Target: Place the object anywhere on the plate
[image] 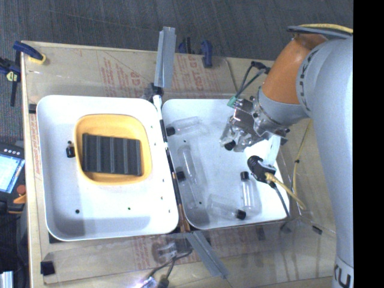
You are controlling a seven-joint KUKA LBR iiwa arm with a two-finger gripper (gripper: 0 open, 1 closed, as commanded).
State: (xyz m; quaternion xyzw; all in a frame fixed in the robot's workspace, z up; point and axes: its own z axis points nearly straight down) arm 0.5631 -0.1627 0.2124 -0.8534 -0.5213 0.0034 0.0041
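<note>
the grey two-finger gripper hovers at three o'clock over the right white bin, grip unreadable, because clear plastic vials lie there, well apart from the yellow plate at nine o'clock.

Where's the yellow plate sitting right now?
The yellow plate lies in the left white bin, toward its far side, with a dark ribbed insert on it. The claw is over the right bin.
</note>
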